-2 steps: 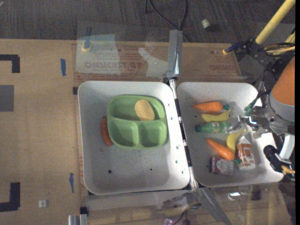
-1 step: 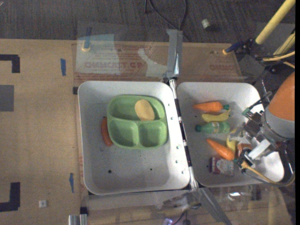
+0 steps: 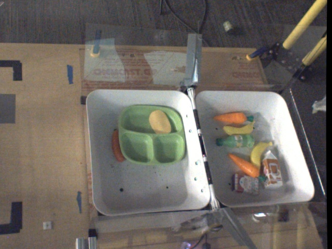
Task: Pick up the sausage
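Camera view gives me the sausage lying in the left bin, pressed along the left side of the green tray. I see open white floor left of and below the tray. A yellow piece sits in the tray's top compartment. I cannot tell the gripper's state.

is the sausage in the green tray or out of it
Out of it. The sausage lies on the left bin's white floor, against the outer left wall of the green tray.
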You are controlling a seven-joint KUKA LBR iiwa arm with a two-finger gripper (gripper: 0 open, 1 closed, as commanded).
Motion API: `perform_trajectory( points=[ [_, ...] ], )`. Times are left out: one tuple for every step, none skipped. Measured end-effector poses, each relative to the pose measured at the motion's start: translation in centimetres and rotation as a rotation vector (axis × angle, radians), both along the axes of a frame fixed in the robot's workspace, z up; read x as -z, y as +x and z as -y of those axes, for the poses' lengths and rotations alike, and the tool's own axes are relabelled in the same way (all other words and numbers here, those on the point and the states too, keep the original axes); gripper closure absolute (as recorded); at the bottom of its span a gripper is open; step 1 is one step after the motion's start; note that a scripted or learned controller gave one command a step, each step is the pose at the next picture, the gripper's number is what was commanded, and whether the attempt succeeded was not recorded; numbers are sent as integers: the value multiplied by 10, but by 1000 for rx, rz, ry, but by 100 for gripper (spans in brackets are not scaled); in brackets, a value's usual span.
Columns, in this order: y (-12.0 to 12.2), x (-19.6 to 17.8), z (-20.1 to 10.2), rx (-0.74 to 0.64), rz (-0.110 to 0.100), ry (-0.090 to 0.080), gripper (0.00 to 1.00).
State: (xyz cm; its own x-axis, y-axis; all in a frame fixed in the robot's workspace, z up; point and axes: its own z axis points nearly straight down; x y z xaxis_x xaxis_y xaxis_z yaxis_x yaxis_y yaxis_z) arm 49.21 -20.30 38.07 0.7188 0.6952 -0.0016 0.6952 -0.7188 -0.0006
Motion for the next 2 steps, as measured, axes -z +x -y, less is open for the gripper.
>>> perform_trajectory(
  points=[
    [2, -10, -3, -7, -1, -2, 100],
    [27, -54, -73, 280, 1, -1, 100]
  ],
)
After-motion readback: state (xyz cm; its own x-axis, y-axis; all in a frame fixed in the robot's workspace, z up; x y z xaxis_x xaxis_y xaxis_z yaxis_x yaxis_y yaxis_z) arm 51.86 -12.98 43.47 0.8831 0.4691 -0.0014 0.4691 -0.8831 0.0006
